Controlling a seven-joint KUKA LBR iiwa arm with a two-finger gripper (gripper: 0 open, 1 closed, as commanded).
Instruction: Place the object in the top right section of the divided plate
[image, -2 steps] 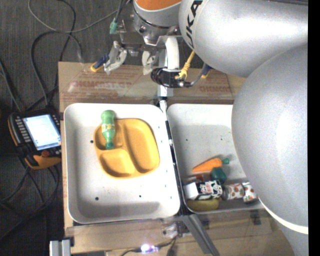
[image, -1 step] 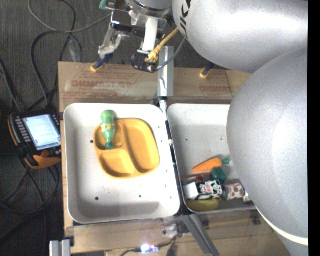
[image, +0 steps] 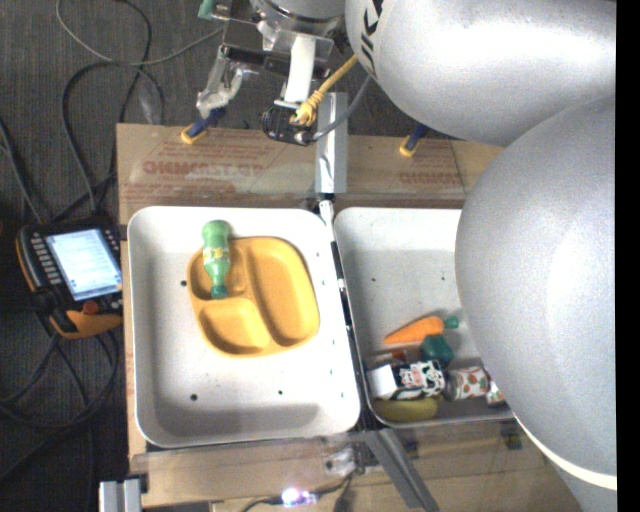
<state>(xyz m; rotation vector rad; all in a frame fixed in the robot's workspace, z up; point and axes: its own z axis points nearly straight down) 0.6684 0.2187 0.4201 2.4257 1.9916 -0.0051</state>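
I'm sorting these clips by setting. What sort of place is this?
Likely a robotics lab: a large grey robot arm over two white bins, a teach pendant on the floor, loose cables.

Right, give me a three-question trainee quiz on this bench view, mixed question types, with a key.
1. True or false: the green bottle lies in the right bin.
2. Multiple choice: where does the carrot lie? A) on the yellow divided plate B) in the right bin C) on the cardboard behind the bins
3. Fill in: the divided plate sits in the ___ bin.

Key: 1 false, since it lies on the plate in the left bin, its cap end over the plate's rim; 2 B; 3 left.
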